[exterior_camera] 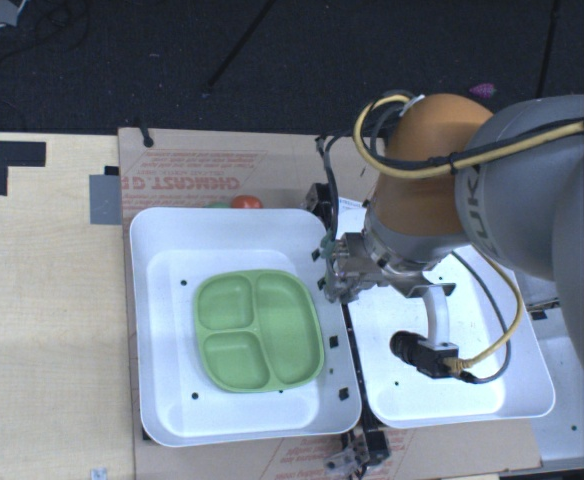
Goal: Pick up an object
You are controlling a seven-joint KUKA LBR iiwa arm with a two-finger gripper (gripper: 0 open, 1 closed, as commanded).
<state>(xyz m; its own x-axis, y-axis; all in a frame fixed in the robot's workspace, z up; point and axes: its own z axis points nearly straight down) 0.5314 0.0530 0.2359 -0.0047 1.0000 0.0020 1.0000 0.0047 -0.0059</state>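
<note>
**Inspection: divided tray in left bin, arm over the bin divide**

The left bin (162,258) holds a pale green divided tray (259,329), lying flat on the bin floor, right of centre and near the bin's right wall. It is a rounded rectangle with three compartments: one long section along its right side and two smaller ones stacked on its left. Its surface is plain, matte and uniformly coloured. The long axis runs roughly near-to-far in the view, tilted slightly so the far end leans left (the tray sits a little askew to the bin walls).

The right bin (512,398) lies just beside the left one. A black cylindrical fitting with a yellow cable sits above its floor, attached to the arm.

The gripper (334,280) is at the seam between the two bins, just beyond the tray's far right corner. Nothing is seen between its fingers; whether they are parted or closed cannot be told, as the wrist hides them.

Farther back, the orange band (427,168) and grey arm body cover the right bin's far side. A small red-orange object (246,203) shows behind the left bin's far rim.
</note>
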